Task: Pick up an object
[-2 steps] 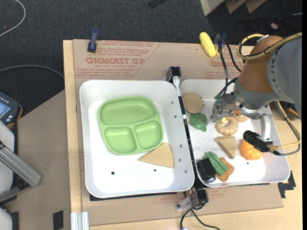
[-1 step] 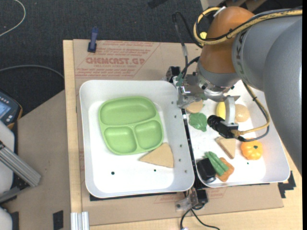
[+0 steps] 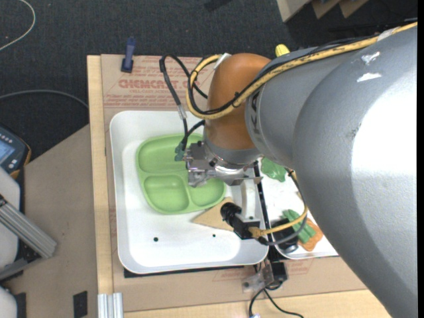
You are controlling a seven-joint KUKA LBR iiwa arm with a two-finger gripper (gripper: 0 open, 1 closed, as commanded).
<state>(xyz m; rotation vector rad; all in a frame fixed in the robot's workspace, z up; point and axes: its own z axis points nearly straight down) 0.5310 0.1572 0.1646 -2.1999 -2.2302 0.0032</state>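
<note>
The gripper (image 3: 211, 177) hangs right over the green divided tray (image 3: 162, 171) in the left bin (image 3: 132, 244) (I cannot tell its state), tan wedge (image 3: 213, 217) just beside.

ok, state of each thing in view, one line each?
green divided tray: flat in the left bin, right part under the arm
tan wedge: lying in the left bin, just below the tray
left bin: sits flat on the bench
orange and green item: right bin, partly hidden by the arm

Grey arm (image 3: 344, 158) over green divided tray (image 3: 162, 174), end effector seemingly hidden
</note>
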